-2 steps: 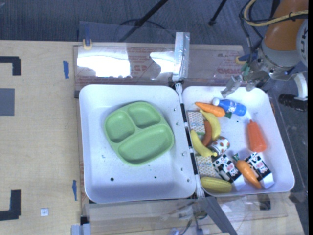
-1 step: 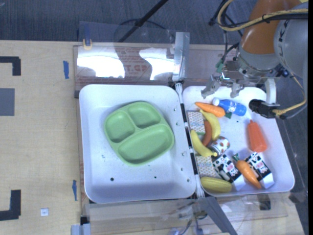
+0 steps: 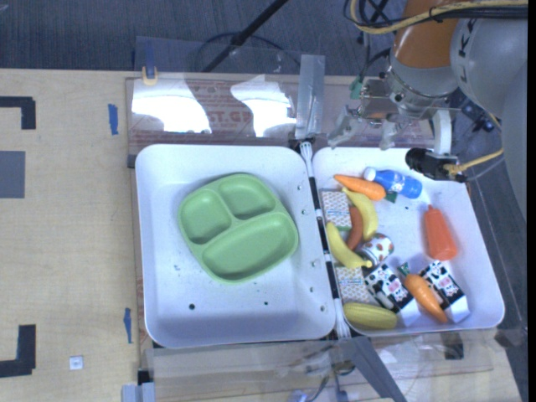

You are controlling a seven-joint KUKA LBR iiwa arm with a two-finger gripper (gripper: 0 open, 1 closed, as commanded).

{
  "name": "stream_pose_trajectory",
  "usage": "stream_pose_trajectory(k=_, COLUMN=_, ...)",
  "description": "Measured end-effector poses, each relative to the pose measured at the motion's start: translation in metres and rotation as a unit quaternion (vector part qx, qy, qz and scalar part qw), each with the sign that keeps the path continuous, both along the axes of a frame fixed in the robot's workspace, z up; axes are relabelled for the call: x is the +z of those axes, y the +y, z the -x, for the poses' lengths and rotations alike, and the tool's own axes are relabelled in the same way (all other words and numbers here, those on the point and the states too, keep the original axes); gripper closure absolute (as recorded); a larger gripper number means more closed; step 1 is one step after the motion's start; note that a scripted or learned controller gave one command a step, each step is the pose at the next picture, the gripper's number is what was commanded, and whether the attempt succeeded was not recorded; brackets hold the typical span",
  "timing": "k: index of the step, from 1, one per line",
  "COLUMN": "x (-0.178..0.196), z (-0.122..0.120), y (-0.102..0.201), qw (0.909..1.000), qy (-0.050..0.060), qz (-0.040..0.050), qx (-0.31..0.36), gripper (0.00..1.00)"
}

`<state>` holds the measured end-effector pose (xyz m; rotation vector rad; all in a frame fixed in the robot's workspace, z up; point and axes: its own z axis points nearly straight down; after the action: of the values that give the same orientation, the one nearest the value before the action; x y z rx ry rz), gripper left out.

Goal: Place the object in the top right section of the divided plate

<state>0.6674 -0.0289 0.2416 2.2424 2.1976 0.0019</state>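
Observation:
A green divided plate [image 3: 240,227] lies in the left bin [image 3: 167,300], tilted a little, with two small sections at its far side and one large section nearer me. Nothing lies in any section. My gripper [image 3: 366,132] hangs over the back edge of the right bin [image 3: 481,249], well to the right of the plate. Its fingers [image 3: 342,129] are spread apart with nothing between them. Just in front of it lie an orange carrot [image 3: 360,186] and a blue bottle [image 3: 399,183].
The right bin also holds a red-orange vegetable [image 3: 440,234], a yellow banana [image 3: 342,246], a brown sausage-like piece [image 3: 365,220], two cow-patterned cartons [image 3: 385,286], another carrot [image 3: 424,296] and a yellow fruit [image 3: 369,316]. A metal divider [image 3: 310,107] stands between the bins at the back.

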Motion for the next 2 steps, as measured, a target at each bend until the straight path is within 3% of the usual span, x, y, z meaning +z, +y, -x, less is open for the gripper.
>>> stream_pose_trajectory(k=1, x=0.021, z=0.0, y=-0.003, qw=0.9868, qy=0.0, qz=0.0002, qx=-0.162, gripper=0.0)
stream_pose_trajectory(k=2, x=0.077, z=0.0, y=0.062, qw=0.9886, qy=0.001, qz=0.0, qx=-0.151, gripper=0.0)
